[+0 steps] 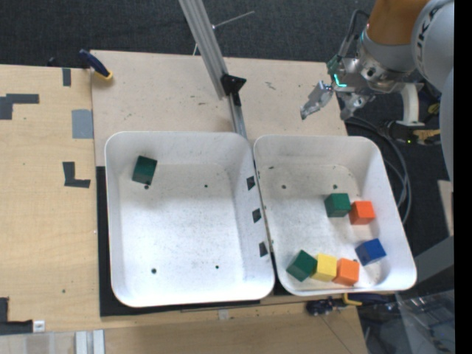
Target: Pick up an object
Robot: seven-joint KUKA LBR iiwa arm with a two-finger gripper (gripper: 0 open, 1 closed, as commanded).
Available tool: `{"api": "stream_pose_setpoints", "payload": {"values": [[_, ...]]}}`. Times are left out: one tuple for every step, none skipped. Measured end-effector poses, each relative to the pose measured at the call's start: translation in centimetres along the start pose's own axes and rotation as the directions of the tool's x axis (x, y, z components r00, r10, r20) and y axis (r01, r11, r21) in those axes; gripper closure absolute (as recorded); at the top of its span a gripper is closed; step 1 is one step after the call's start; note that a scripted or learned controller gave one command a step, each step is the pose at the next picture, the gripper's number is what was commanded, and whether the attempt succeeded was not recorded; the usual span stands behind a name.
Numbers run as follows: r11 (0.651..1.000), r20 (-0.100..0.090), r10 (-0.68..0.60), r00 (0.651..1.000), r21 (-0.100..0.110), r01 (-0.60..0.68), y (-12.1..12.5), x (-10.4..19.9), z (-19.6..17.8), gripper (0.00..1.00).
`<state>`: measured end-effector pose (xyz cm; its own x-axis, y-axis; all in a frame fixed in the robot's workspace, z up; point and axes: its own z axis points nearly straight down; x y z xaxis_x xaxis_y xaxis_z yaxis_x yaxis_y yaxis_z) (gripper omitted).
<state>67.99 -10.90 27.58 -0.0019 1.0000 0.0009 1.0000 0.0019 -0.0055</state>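
- The claw hangs over the bare bench at the far right, just beyond the far rim of the right bin. Nothing sits between its fingers, and at this slant and size I cannot tell whether they stand apart or together.
- It is raised and off to one side, probably so the camera gets a clear look at both bins before a target is chosen.
- The arm, grey with its orange band, reaches in from the far right corner.
- Candidates crowd the right bin. A dark green cube touches an orange cube near the right wall, with a blue cube just nearer.
- Along the near rim a green cube, a yellow cube and a second orange cube sit in a tight row, leaving little finger room.
- The left bin holds one lone green block in its far left corner, well apart from everything, likely the easiest grasp though the longest reach.
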Motion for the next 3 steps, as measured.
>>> {"api": "stream_pose_setpoints", "payload": {"values": [[1.000,0.002,0.000,1.000,-0.004,0.000,0.1,0.0,-0.3,0.00],[1.000,0.002,0.000,1.000,0.000,0.000,-0.8,0.2,4.5,0.00],[1.000,0.002,0.000,1.000,0.001,0.000,-1.0,0.8,9.0,0.00]]}}
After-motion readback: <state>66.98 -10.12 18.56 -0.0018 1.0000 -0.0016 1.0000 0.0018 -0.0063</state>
